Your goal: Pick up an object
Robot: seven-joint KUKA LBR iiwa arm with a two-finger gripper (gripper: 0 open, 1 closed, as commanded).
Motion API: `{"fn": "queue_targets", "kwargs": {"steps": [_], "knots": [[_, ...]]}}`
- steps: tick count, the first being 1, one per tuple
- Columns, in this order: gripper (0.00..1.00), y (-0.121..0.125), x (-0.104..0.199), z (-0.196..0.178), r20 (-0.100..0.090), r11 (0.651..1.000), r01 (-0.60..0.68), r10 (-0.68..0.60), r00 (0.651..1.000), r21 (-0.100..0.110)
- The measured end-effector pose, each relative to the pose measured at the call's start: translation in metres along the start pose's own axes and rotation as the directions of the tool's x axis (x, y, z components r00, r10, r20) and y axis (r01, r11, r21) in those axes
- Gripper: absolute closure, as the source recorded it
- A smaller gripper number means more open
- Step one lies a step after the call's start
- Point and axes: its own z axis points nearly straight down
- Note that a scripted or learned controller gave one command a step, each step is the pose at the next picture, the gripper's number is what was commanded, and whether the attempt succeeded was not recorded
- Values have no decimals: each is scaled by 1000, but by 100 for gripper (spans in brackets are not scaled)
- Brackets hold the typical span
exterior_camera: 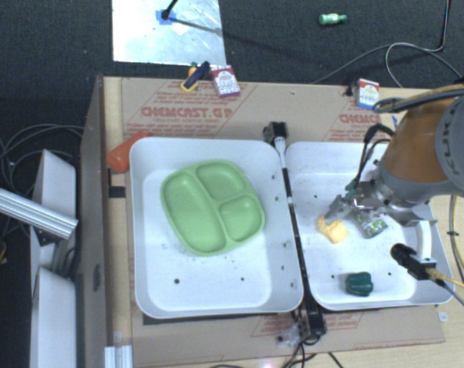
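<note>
Two white bins (pixel 151 205) sit side by side: the nine-o'clock one carries one green divided plate (pixel 211 204), the three-o'clock one (pixel 316 167) one yellow piece (pixel 333 229), one dark green object (pixel 360 284) (both small), plus one clear packet (pixel 371 224).

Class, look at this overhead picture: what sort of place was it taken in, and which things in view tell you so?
Most likely a robotics lab or test bench. A grey and orange robot arm reaches over two white bins on a board, loose cables trail across the dark floor, and the bins hold practice items such as a green divided plate.
</note>
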Motion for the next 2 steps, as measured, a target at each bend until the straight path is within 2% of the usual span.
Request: {"fn": "queue_targets", "kwargs": {"steps": [1,2], "knots": [[0,13,-2,38,0,1000,0,0,1000,-1],[0,20,-27,-4,2,1000,0,0,1000,-6]]}}
